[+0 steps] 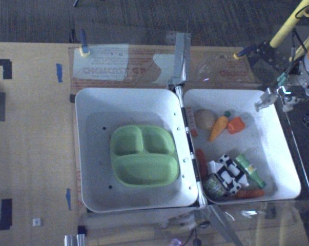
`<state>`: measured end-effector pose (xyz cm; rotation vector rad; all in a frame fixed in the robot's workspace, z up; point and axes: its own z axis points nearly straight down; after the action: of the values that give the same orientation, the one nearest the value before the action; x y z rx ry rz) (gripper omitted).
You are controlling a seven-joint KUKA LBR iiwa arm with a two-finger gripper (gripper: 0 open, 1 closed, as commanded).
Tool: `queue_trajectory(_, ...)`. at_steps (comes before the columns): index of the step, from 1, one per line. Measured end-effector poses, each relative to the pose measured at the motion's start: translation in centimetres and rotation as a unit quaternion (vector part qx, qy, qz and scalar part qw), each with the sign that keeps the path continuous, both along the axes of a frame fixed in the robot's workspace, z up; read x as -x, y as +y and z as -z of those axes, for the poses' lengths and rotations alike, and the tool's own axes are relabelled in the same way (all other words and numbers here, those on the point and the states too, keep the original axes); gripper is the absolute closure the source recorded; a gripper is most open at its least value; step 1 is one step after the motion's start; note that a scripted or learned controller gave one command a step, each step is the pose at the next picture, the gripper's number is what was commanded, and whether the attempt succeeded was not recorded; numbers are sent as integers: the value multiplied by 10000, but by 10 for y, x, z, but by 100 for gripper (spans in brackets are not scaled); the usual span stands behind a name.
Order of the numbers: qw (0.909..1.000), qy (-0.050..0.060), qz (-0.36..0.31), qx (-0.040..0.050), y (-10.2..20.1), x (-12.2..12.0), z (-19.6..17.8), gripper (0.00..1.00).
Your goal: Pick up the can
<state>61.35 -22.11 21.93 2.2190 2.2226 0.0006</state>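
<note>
The can point(213, 185) is a small dark tin with a greenish face. It lies near the front left corner of the right bin point(277, 137), pressed against a black-and-white checkered box point(228, 172). My gripper point(271, 98) hangs over the bin's far right rim, well away from the can and above it in the view. Nothing is visible in the gripper.
The right bin also holds a beige potato point(205, 119), a carrot point(219, 128), a red pepper point(235, 125), a green bottle point(249, 170) and red chillies point(249, 192). A green divided plate point(143, 155) sits in the left bin point(93, 117). A metal divider point(187, 137) separates the bins.
</note>
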Motion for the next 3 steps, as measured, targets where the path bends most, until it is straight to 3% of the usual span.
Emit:
queue_trajectory(1, 9997, 22, -255, -37, 2, 73, 101, 0)
queue_trajectory(2, 9998, -29, 193, -49, 16, 89, 132, 0)
queue_trajectory(3, 9999, -25, -128, 7, 38, 73, 133, 0)
